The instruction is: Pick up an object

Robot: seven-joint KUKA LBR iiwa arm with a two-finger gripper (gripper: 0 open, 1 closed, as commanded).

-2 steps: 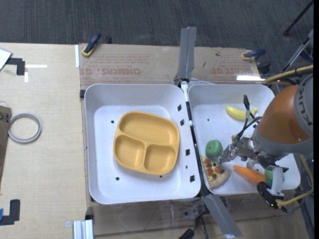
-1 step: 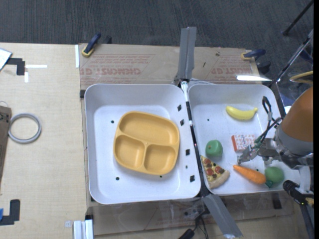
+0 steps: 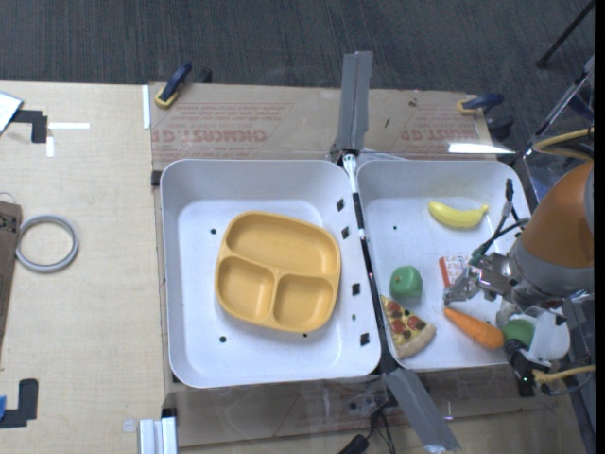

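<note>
Pizza slice [image 3: 407,326] lies at the front left corner of the right bin [image 3: 416,183], with a green apple [image 3: 406,281] just behind it. An orange carrot [image 3: 474,328] lies along the bin's front edge near the right corner, and a yellow banana [image 3: 458,214] sits toward the back. From the right edge the grey arm [image 3: 560,244] with its orange band leans in low over the bin. Its gripper [image 3: 462,288] hangs just above the carrot's left end; whether it is open or closed cannot be told. Cardboard [image 3: 284,126] behind the bins carries upside-down red print, too blurred to read. A yellow divided plate [image 3: 278,270] fills the middle of the left bin [image 3: 189,253].
</note>
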